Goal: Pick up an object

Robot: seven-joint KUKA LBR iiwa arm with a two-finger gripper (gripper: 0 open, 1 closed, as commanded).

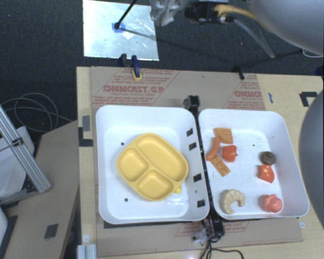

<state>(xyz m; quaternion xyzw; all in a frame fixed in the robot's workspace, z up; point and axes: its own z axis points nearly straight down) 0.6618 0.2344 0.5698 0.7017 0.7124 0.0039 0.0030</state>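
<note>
My gripper hangs high at the top edge of the view, beyond the bench's far side and well away from both bins. The right bin holds several toy foods: an orange cracker, a sausage, a red tomato and a waffle piece bunched at its left. On its right side lie a brown donut and a red strawberry. A croissant and a pink-red fruit rest along the near wall.
A yellow divided plate lies in the left bin. Black clips run down the wall between the bins. A shiny metal sheet lies on the floor behind the bench. Cables trail at the left.
</note>
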